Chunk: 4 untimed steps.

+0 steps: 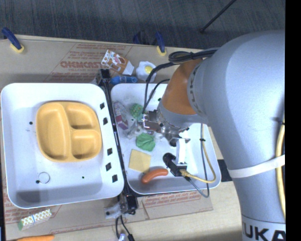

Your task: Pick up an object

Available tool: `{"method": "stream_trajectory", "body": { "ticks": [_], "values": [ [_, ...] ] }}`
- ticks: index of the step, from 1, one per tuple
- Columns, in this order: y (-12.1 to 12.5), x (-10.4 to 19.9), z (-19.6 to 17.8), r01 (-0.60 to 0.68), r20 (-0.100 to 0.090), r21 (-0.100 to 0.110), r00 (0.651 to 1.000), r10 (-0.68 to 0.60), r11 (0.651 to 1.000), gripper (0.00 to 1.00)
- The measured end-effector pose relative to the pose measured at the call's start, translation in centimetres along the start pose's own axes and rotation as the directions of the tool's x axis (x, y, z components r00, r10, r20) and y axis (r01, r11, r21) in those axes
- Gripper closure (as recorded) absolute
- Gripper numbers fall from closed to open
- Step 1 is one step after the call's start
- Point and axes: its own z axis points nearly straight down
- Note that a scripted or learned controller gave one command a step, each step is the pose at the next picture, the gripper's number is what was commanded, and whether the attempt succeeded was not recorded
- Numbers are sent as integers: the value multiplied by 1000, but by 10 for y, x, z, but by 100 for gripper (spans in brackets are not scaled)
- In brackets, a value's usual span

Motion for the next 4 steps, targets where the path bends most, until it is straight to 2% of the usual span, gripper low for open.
{"method": "stream_trajectory", "body": {
  "ticks": [1, 2, 3, 4],
  "values": [
    [0, 0, -10, 5, -1, 2, 1000, -5, 1000, 100],
    [0, 0, -10, 5, -1, 3, 1000, -5, 1000, 0],
    [92, -12, -2, -195, -1, -2, 981, 195, 981, 0],
    [77, -19, -2, -296, -2, -2, 955, 296, 955, 0]
  ]
}}
